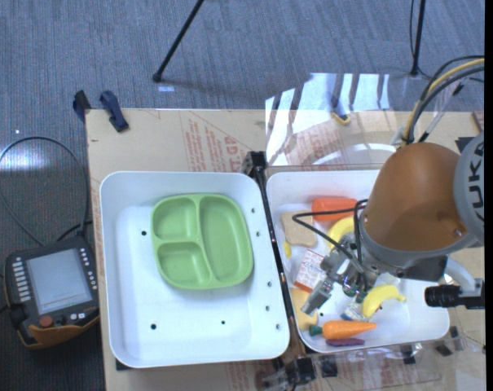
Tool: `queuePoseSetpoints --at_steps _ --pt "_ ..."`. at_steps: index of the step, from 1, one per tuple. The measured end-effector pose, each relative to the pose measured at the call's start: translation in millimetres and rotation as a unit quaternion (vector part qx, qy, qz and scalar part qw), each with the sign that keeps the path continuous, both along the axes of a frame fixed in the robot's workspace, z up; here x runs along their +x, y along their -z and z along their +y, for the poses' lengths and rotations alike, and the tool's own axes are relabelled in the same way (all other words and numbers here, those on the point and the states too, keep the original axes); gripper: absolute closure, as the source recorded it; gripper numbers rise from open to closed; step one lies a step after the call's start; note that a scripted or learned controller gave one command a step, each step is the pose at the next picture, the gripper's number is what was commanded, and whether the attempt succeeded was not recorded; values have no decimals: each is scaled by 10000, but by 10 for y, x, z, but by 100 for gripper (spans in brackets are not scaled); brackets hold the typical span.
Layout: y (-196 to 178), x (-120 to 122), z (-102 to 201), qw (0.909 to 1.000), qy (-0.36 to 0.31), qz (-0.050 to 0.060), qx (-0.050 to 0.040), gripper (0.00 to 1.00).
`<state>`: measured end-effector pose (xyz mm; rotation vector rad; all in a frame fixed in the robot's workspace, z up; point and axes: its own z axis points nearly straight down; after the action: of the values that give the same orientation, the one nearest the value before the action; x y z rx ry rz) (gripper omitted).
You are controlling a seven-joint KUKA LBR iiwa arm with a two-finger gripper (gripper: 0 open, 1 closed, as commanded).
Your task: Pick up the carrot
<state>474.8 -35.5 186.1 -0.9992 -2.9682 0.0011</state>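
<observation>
Here your arm (pixel 415 202) reaches in from the right, wrist bent down over the right bin (pixel 288 187). Gripper (pixel 332 287) fingers stand apart, clamping nothing. Carrot (pixel 349 329) lies just nearer, beside a banana (pixel 380 299).

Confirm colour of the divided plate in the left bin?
Light green. The divided plate shows plainly in the camera view, in the left bin.

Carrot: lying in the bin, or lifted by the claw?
Lying in the bin. The carrot rests on the right bin's floor, below the claw in the picture.
</observation>
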Motion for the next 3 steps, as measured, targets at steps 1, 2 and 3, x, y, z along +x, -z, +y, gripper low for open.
queuePoseSetpoints --at_steps 1,2,3 --pt "-8 745 -30 9999 -120 -44 -2 0" --pt "906 1355 -785 9994 327 -142 -5 0" --pt "-49 1420 -295 9804 1970 -73 -8 0"
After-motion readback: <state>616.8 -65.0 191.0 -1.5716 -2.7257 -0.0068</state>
